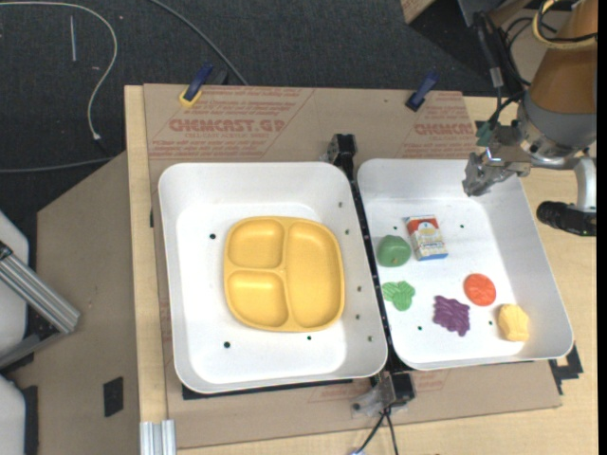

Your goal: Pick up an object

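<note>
The right bin [531,245] holds several small things: a red and white carton [426,237], a green ball [393,250], a green leafy piece [399,295], a purple grape bunch [452,314], an orange round piece [480,289] and a yellow lump [513,322]. My gripper [481,176] hangs over the bin's far right corner, up and to the right of the carton. Nothing shows between its fingers.
The left bin [190,254] holds a yellow divided plate [284,272]. Blue clamps [196,85] [421,91] grip the cardboard base at the back. A black latch [342,148] sits between the bins at the far edge.
</note>
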Robot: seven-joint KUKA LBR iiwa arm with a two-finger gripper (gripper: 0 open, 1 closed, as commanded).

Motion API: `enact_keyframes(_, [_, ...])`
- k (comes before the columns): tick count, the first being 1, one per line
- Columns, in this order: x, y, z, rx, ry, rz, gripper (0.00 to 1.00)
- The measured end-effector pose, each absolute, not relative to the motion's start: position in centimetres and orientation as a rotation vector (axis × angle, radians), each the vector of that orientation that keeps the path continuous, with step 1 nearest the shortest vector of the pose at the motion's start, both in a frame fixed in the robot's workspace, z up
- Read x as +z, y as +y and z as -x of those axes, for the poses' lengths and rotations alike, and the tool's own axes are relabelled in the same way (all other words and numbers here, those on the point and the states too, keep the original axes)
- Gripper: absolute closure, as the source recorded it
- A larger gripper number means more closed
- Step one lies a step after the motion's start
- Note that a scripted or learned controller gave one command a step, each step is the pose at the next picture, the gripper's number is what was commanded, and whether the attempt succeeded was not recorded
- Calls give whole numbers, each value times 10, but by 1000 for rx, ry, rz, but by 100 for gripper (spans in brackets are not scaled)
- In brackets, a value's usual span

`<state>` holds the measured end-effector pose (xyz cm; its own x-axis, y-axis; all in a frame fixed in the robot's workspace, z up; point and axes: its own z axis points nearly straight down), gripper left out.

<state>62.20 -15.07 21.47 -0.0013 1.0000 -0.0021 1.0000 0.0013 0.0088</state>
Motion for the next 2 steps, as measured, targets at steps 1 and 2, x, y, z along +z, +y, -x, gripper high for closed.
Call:
enact_keyframes(1, [278,-146,-628,8,2219,-2214,100])
enact_keyframes(2, [280,-93,-618,1,2230,-2217,100])
